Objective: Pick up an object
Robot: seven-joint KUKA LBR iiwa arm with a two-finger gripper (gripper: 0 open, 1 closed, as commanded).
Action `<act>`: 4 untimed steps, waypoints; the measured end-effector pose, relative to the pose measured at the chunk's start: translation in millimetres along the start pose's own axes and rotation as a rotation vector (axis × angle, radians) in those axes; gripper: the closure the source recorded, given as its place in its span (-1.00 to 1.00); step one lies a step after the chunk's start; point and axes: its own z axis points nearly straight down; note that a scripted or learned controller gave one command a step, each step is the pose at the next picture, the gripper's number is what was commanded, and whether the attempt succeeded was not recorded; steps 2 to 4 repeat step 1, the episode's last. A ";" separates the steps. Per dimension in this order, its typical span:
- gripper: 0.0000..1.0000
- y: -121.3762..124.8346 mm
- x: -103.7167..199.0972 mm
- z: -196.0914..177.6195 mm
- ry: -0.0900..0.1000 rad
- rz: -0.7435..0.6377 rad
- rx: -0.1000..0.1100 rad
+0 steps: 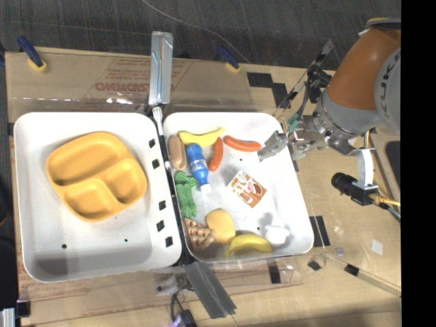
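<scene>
Camera view showed the gripper (274, 144) above the right bin's (300, 210) rim, empty, its finger state unclear; the nearest object, a sausage (242, 143), lay just left; picking remained undone.

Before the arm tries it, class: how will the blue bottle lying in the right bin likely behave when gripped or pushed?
The blue bottle lies on its side and looks round, so a push would probably roll it. It looks small, like a plastic toy, so it is likely light and stiff. Its smooth surface may slip in the hand. The banana and carrot crowd it, limiting finger room.
</scene>
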 end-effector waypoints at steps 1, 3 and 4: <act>-1.00 64.9 36.9 109.9 0.002 0.262 0.003; -1.00 64.9 36.9 109.9 0.002 0.262 0.003; -1.00 64.9 36.9 109.9 0.002 0.262 0.003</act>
